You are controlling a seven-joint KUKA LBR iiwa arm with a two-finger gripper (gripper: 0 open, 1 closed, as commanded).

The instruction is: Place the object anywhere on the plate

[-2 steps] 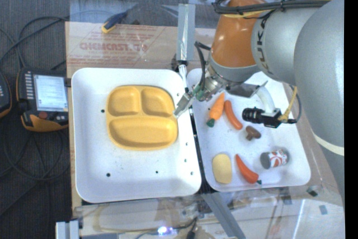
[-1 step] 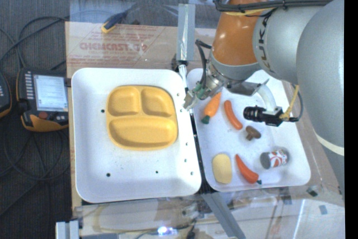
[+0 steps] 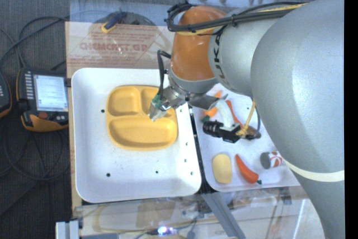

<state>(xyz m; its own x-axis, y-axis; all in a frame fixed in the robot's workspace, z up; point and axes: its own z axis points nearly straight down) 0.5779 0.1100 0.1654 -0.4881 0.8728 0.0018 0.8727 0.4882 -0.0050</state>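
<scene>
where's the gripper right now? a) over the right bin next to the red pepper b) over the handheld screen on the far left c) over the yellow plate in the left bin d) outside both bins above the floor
c: the gripper hangs over the right part of the yellow divided plate, which lies in the left bin, well away from the items in the right bin.

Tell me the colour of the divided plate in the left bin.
Yellow; the plate shows plainly in the camera view.

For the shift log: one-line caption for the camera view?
Gripper over the yellow divided plate in the left bin; other items lie in the right bin.
</scene>
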